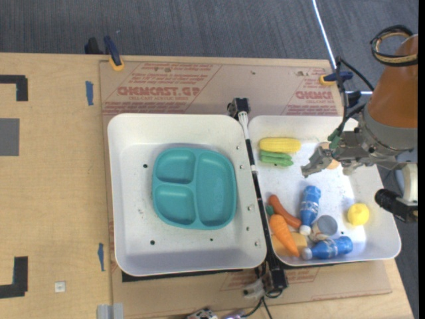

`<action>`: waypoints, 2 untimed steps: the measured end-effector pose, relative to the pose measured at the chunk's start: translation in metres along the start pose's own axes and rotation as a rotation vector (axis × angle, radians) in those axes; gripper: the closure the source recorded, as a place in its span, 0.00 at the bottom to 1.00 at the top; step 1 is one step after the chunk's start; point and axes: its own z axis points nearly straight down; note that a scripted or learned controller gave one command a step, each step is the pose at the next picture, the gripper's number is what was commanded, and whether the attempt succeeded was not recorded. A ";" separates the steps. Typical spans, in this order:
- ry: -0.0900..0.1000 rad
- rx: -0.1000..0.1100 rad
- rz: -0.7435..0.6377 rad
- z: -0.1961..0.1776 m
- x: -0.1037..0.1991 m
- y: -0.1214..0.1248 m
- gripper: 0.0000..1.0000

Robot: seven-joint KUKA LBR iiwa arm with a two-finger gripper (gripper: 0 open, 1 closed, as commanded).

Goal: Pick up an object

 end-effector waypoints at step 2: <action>-0.001 -0.012 -0.149 0.130 -0.011 -0.037 1.00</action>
